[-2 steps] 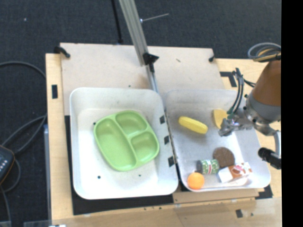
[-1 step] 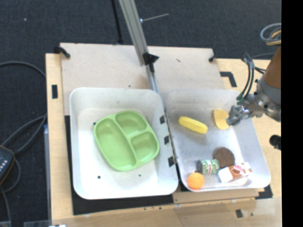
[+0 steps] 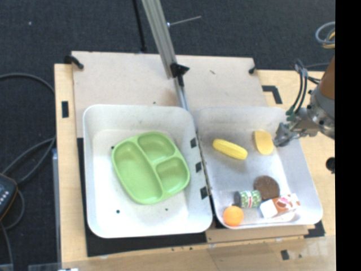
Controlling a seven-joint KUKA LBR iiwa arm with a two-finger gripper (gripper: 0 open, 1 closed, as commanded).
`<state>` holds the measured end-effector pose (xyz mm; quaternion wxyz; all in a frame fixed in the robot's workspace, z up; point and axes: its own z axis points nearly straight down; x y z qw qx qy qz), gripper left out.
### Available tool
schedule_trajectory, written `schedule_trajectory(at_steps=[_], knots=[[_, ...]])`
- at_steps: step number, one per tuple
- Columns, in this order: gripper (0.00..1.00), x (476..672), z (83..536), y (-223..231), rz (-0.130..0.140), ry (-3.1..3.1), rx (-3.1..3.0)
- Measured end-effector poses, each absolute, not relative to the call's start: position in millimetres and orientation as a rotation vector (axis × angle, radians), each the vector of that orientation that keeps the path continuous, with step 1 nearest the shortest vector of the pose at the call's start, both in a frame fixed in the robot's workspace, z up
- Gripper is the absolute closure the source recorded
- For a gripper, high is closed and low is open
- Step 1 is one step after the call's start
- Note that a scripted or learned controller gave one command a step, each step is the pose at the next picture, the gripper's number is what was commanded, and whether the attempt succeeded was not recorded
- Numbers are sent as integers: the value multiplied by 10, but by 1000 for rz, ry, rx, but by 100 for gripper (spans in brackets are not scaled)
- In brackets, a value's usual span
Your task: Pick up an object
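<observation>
The right bin [image 3: 293, 168] holds a yellow corn cob [image 3: 229, 149], a yellow oval piece [image 3: 263, 141], a brown round cookie [image 3: 266, 186], a small green can [image 3: 248, 198], an orange ball [image 3: 233, 215] and a red and white carton [image 3: 280, 206]. My gripper [image 3: 283, 134] hangs at the bin's right side, just right of the yellow oval piece. Nothing shows between its fingers.
The left bin [image 3: 101, 123] holds a green divided plate [image 3: 150, 166]. A slanted metal pole [image 3: 161, 33] rises behind the bins. Cables trail near the arm at the upper right.
</observation>
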<state>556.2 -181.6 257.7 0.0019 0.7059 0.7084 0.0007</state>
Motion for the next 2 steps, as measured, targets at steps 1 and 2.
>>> schedule_trajectory(at_steps=[1, 2], knots=[[100, 5770, 2658, -1348, 4, 2229, 2212], [100, 5863, 2669, -892, 3, 2228, 2212]])
